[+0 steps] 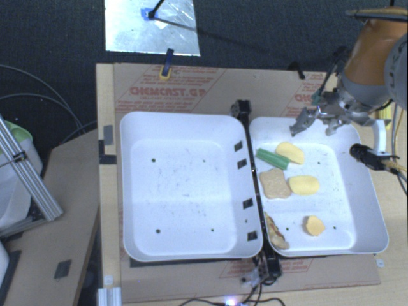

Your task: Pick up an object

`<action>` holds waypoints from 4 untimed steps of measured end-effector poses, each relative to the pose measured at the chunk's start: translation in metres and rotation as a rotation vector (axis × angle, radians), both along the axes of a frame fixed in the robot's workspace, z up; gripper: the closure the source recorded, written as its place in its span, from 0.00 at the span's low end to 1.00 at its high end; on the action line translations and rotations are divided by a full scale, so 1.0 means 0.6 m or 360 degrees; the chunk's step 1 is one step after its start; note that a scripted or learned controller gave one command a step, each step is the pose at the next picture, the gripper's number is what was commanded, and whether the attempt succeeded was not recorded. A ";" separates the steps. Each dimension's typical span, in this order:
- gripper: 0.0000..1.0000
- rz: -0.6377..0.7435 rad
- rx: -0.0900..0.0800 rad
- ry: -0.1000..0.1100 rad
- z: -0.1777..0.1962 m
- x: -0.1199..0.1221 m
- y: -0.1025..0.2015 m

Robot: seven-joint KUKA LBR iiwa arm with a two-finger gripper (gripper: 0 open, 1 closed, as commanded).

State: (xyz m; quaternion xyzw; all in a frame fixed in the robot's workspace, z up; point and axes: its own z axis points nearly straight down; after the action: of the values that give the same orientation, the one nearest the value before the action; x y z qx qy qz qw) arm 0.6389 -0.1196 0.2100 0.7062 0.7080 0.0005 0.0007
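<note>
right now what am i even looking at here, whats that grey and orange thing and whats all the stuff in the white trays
One camera fixed above a bench looks down at a slant. The grey and orange thing is a robot arm reaching in from the right. Its tool has two fingers, spread apart, with nothing between them; it hangs over the back edge of the right bin. That bin holds small toy-like food pieces: a green stick, three yellow lumps, a tan slice and a brownish piece against the divider. The left bin sits beside it. The arm's job is to pick up one object.
</note>
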 end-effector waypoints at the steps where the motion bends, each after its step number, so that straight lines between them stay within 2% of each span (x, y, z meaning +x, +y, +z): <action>1: 0.00 -0.0014 0.0003 0.0023 -0.163 -0.160 -0.073; 2: 0.00 0.0005 -0.0003 -0.0008 -0.210 -0.038 -0.080; 3: 0.00 0.0013 0.0001 -0.0010 -0.207 0.046 0.029; 4: 0.00 -0.0014 0.0002 0.0015 -0.201 -0.157 -0.044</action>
State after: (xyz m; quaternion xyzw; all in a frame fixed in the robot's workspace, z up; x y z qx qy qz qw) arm 0.5448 -0.1460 0.0896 0.7092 0.7050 -0.0023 -0.0030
